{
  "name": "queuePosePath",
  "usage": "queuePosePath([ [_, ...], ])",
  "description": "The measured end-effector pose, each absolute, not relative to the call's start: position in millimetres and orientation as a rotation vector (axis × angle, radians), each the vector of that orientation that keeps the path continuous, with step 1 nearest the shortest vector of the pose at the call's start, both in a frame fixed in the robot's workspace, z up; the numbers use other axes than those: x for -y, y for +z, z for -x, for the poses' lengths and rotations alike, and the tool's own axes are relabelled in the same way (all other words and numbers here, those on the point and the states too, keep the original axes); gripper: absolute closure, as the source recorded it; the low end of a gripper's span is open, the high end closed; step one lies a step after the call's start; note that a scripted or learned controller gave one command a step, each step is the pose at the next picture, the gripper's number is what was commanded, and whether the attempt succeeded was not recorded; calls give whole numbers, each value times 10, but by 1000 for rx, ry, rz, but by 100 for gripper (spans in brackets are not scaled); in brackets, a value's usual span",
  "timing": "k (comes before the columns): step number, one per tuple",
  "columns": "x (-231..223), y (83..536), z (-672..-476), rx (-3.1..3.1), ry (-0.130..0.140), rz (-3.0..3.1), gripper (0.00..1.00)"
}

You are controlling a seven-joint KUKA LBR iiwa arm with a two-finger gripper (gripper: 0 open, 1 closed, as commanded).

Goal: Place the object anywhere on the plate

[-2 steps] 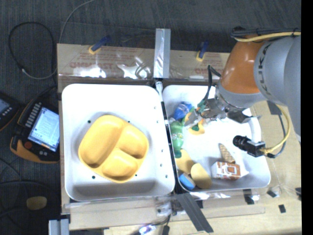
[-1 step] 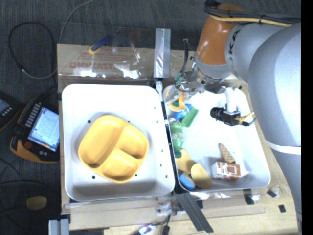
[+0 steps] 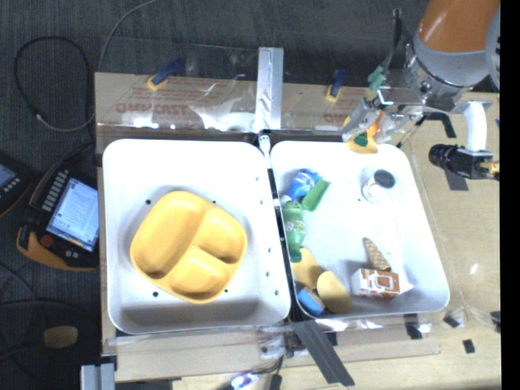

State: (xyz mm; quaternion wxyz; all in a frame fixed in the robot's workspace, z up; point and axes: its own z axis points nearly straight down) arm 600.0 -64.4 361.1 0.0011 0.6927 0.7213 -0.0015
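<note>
Two white bins sit side by side on the bench [image 3: 455, 242].

Left bin [image 3: 114, 218]: holds the yellow plate [image 3: 188, 244], a divided dish lying flat near the middle, its compartments facing up, so anything released above it should settle inside. Nothing rests on the plate.

Right bin [image 3: 406, 242]: holds loose clutter. Measured from the plate: a blue and green cluster [image 3: 302, 189] lies just across the shared wall; a yellow lump [image 3: 331, 289] and a small blue piece [image 3: 309, 301] lie beyond the plate's lower right; a printed carton [image 3: 376, 283] and a cone-like piece [image 3: 375, 254] sit farther right; a round dark-topped item [image 3: 379, 182] sits far right and higher.

End effector [image 3: 375, 127]: hangs over the right bin's far rim, well apart from the plate, up and to its right. A small yellow object [image 3: 361, 142] appears directly beneath it, at or touching the fingertips; whether it is truly pinched cannot be told, nor how wide the fingers stand.

Judgement: if held, carrying leftward to the plate remains.
</note>
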Motion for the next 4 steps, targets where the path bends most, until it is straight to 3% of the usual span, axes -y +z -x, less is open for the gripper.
queuePosePath([
  [1, 72, 2411, -6049, -2200, -7, -2245, 100],
  [2, -445, 1818, -5351, -2143, -8, -2302, 100],
  [3, -441, 1821, -5354, -2142, -7, -2303, 0],
  [4, -441, 1821, -5354, -2142, -7, -2303, 0],
])
